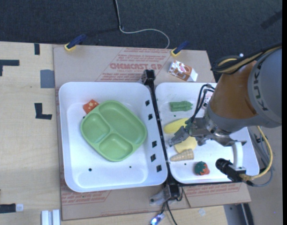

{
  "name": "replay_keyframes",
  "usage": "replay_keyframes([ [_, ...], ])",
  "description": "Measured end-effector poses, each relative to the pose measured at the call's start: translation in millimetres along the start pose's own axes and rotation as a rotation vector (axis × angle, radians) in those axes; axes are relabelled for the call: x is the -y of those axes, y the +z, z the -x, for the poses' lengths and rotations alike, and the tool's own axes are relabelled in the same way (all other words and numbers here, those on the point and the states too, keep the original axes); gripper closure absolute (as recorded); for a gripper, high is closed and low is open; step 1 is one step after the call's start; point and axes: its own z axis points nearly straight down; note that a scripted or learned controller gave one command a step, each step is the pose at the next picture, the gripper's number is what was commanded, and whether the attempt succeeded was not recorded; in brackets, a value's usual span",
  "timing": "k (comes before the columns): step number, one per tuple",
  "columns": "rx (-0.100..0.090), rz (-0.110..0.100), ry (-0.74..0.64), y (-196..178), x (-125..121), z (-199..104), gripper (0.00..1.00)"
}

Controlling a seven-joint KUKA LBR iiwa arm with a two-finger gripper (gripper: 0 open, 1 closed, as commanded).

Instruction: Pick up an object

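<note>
One green plate [114, 130], one orange block [90, 106], five toy foods.

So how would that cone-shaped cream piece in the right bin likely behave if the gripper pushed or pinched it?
The cone-shaped piece lies on its side and tapers, so a push would probably roll it in an arc. It looks like rigid moulded plastic, likely light. The taper might let it squirt out of a pinch by the gripper.

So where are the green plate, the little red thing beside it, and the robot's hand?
Green plate [114, 130]: camera view, on its centre where the compartments meet.
Small red thing [90, 106]: camera view, on its top face.
Hand [179, 137]: camera view, between its fingertips, over the yellow piece.
</note>
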Motion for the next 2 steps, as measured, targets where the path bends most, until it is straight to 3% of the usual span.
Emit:
replay_keyframes([
  [1, 0.001, 0.001, -0.001, -9.7, -2.3, 1.0, 1.00],
  [2, 0.001, 0.003, 0.001, 0.0, 9.4, -12.2, 1.00],
])
